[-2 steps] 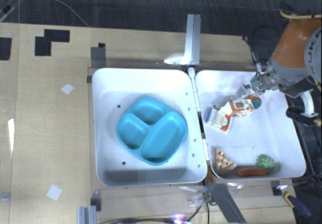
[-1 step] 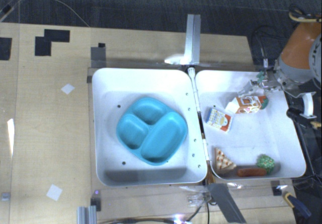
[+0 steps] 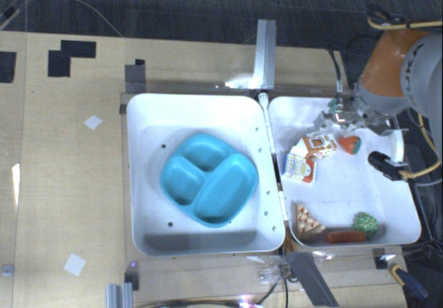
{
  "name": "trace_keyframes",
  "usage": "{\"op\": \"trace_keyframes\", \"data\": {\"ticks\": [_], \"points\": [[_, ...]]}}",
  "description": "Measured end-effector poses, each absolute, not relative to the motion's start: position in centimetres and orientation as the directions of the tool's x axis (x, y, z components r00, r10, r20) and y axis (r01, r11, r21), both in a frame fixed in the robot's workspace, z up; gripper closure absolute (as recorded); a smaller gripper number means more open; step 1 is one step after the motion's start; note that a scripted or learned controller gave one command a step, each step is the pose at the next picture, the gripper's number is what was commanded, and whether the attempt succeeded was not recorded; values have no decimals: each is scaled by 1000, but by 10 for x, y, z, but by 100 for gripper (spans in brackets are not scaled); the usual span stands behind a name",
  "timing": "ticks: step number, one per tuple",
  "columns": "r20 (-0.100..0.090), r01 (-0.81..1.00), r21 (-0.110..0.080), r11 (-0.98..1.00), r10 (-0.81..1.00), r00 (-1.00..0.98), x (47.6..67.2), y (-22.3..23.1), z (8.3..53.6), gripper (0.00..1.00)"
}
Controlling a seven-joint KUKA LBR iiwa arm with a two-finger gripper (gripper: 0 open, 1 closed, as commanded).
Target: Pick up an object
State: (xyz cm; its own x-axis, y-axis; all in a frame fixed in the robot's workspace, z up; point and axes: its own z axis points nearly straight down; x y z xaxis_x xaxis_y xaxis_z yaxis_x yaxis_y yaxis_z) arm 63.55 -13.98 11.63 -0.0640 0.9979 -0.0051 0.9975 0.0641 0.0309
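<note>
The right bin (image 3: 387, 192) holds several small items. A white carton with orange and blue print (image 3: 309, 156) lies near its left wall. A red-orange toy with a green tip (image 3: 351, 144) sits just to the carton's right. Along the front edge lie a pizza slice (image 3: 306, 220), a brown sausage (image 3: 344, 236) and a green broccoli (image 3: 365, 223). My gripper (image 3: 338, 118) hangs over the back of this bin, just above and behind the carton and the red toy. Nothing shows in its grasp.
The left bin (image 3: 149, 161) bears a blue divided plate (image 3: 209, 179). A metal post (image 3: 266, 57) stands behind the wall between the bins. The arm's orange band (image 3: 384, 64) and black cables (image 3: 387, 165) lean over the right bin's right side.
</note>
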Motion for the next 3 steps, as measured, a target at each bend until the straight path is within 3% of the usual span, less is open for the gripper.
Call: {"op": "trace_keyframes", "data": {"ticks": [1, 2, 3], "points": [[-14, 981, 49, 189, 982, -189, 622, -188, 110, 0], [-5, 952, 8, 306, 952, -306, 643, -192, 88, 0], [0, 1000, 6, 20, 1000, -20, 595, -116, 98, 0]]}}
